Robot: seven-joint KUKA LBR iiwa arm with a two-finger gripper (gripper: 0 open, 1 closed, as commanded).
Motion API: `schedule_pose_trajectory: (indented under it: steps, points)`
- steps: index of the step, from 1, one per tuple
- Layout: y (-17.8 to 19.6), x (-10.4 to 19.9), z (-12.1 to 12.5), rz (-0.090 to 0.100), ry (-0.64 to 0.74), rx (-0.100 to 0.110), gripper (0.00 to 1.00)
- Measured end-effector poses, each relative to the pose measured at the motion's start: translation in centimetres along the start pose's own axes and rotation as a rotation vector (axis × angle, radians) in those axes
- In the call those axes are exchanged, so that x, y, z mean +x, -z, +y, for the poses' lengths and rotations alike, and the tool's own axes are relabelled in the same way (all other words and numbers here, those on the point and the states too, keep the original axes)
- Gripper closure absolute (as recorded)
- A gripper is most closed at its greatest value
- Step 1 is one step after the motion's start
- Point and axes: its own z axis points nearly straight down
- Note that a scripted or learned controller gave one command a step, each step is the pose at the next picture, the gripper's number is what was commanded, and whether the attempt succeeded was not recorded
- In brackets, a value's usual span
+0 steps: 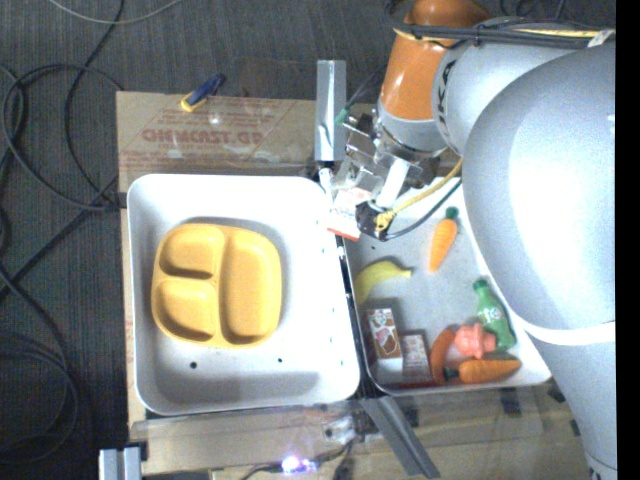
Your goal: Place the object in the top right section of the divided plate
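Two white bins sit side by side on the surface. The left bin (150,368) holds a yellow divided plate (218,283), lying a little left of the bin's middle, with one long section along its right side and two smaller sections on its left; all three sections look bare. The right bin (455,268) holds the loose things: a small carrot (443,244) tilted near the upper middle, a banana (380,275) just right of the wall shared by the bins, a brown packet (384,332) below the banana with a second small dark packet (415,349) beside it, a green bottle (492,315) at the right, a pink toy (470,342) next to the bottle, and an orange carrot (488,370) lying flat along the lower edge. The task names no one thing, so which of these is meant cannot be told; all of them lie in the right bin, none on the plate. The arm (540,168) reaches in from the right, its orange band (415,73) near the top, wrist angled down and left. The jaws (345,220) hang over the top of the shared wall, above the banana; whether they are released or clenched cannot be told, and nothing is seen between them.
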Motion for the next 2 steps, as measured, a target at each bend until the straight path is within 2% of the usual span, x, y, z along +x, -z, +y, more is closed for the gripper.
schedule_pose_trajectory:
  steps: [1,2]
  points:
    - [-0.2,6.0,-13.5,-0.001,0.042,0.002,1.00]
    - [-0.5,-10.2,-12.1,-0.001,0.116,0.002,1.00]
